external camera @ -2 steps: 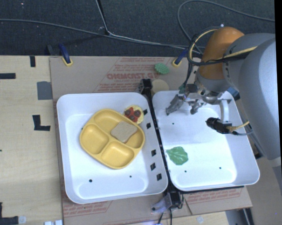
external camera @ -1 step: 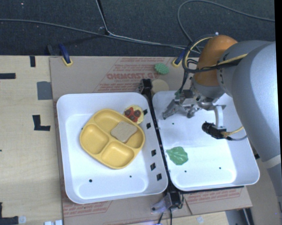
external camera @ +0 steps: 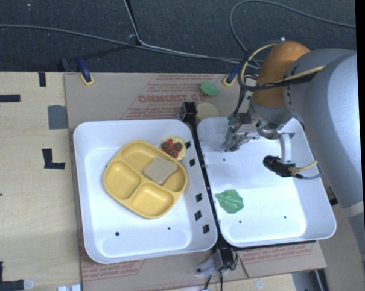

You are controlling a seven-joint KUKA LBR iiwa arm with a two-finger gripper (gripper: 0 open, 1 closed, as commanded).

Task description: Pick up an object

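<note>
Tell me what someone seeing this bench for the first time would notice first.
Likely the yellow divided plate in the left bin, with a tan slice on it and a small red item at its far edge. Next, the grey arm leaning over the right bin, where a green leaf-like piece lies near the front.

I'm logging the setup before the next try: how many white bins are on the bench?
2. The left bin holds a yellow divided plate; the right bin beside it holds a green leaf-shaped piece, with the claw over its far end.
</note>
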